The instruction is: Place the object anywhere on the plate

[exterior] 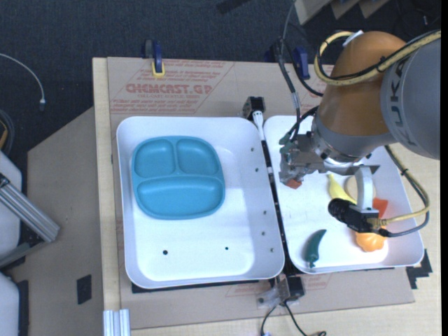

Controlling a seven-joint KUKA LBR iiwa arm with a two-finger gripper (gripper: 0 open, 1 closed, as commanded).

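A blue divided plate point(178, 177) lies in the left white bin point(196, 261), toward its far left. My gripper point(292, 175) hangs over the left part of the right bin point(294, 128), close to the divider between the bins. Its fingers are drawn together, and a small red object point(293, 183) shows pinched at their tips. The plate is well to the left of the gripper, across the divider.
The right bin also holds a yellow banana point(339, 186), a green pepper point(314, 247), an orange fruit point(370, 241) and a small red piece point(380, 205). A black cable fitting point(350, 214) hangs from the arm above them. The arm's bulk covers the bin's far right.
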